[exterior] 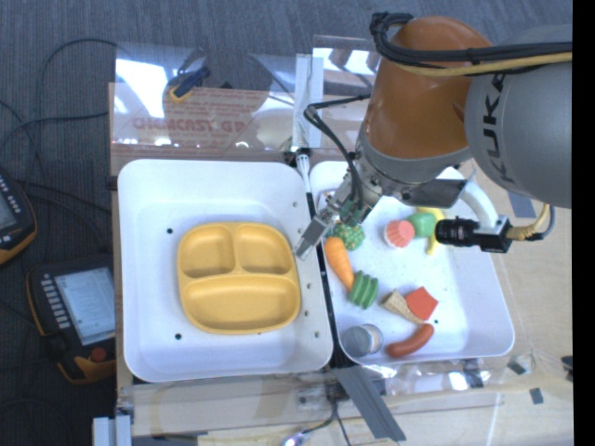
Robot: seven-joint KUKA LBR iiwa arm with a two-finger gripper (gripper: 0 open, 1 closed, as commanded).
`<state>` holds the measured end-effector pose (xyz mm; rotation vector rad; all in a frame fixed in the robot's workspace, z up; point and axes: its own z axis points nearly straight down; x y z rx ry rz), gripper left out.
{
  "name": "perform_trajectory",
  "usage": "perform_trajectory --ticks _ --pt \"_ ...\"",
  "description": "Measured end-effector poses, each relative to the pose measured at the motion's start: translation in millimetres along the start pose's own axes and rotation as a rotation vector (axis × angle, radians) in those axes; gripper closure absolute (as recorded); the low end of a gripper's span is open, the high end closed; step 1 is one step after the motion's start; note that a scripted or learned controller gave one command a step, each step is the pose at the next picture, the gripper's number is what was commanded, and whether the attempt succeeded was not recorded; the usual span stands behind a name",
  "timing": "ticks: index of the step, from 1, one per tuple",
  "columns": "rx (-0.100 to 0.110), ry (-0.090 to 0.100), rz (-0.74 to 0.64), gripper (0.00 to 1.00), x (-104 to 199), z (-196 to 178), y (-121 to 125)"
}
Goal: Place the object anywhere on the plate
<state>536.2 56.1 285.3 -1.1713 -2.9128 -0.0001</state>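
Note:
A yellow plate with three compartments lies in the left bin, with nothing on it. My gripper hangs over the divider between the two bins, at the left edge of the right bin. Just below and right of it are a small green broccoli piece and an orange carrot; the gripper is close to or touching the broccoli. The arm's orange band and grey wrist cover the back of the right bin.
The right bin also holds a green ridged piece, a pink round piece, a yellow-green item, a red block by a tan cone, a sausage and a metal cup.

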Motion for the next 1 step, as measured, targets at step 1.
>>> perform_trajectory --ticks 1 --pt "0.000 0.000 0.000 0.00 0.0 0.0 0.0"
